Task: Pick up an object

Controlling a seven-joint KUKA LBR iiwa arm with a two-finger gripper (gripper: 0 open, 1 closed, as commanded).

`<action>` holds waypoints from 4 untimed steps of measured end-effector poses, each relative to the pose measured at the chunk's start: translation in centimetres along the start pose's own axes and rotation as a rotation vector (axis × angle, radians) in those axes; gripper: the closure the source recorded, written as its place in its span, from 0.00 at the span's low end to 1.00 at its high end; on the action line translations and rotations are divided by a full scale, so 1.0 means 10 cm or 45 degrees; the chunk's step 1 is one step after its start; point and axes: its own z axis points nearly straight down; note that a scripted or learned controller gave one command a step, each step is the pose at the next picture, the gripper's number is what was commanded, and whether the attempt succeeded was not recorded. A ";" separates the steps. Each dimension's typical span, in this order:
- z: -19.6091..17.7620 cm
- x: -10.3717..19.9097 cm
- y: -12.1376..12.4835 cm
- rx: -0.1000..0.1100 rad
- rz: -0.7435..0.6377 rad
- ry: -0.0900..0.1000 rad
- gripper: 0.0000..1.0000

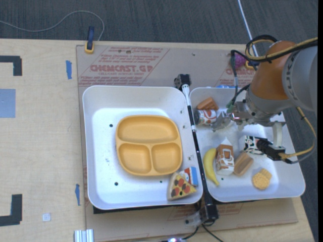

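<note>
The scene is lit evenly and brightly from above. The white bins (96,150) are rendered near overexposure, and only short, soft shadows are cast beneath the yellow tray (149,145). Focus is held across the bench, though fine detail is softened by low resolution. Slight barrel distortion is seen at the edges.

The bench (35,150) carried a cardboard sheet (126,64) printed in red. Blue tape strips (68,69) and black angle marks (15,64) lay on the bench's left part. A blue-handled clamp (90,39) gripped the cardboard's far edge, beside a thin cable (50,23).
</note>
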 end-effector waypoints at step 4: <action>0.09 0.16 -0.61 -0.022 -0.001 -0.006 0.00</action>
